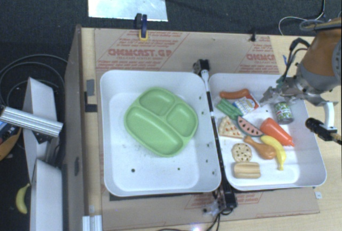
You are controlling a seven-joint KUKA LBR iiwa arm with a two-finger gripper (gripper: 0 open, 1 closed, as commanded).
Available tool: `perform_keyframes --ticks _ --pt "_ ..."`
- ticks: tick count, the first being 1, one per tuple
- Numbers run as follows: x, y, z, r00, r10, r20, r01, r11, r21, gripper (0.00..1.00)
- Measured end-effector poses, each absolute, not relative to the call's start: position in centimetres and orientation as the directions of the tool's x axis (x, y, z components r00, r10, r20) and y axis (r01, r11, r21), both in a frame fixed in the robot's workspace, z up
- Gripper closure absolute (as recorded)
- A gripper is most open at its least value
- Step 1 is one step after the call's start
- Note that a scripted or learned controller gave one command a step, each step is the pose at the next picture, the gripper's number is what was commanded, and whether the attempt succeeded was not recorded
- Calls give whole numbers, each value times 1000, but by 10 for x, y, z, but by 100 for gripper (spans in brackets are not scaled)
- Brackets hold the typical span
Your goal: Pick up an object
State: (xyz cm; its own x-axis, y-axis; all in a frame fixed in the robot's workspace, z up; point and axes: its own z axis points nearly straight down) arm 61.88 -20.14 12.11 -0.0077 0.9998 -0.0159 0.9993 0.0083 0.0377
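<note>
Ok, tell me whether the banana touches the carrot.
Touching. The camera view shows the banana lying against the lower side of the carrot, no white bin floor between them.

toy food (pixel 251 136) crowding right bin (pixel 315 171), left bin (pixel 115 171) open around tray (pixel 160 120)

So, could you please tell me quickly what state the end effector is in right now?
End effector: cannot be told; it hovers over the right bin, beside the small can.

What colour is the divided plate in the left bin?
Light green. The divided plate shows best in the camera view, lying in the left bin.
</note>
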Motion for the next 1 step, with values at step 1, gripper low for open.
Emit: perform_keyframes --ticks 1 --pt "663 -146 87 -11 1000 -3 1000 11 0 0"
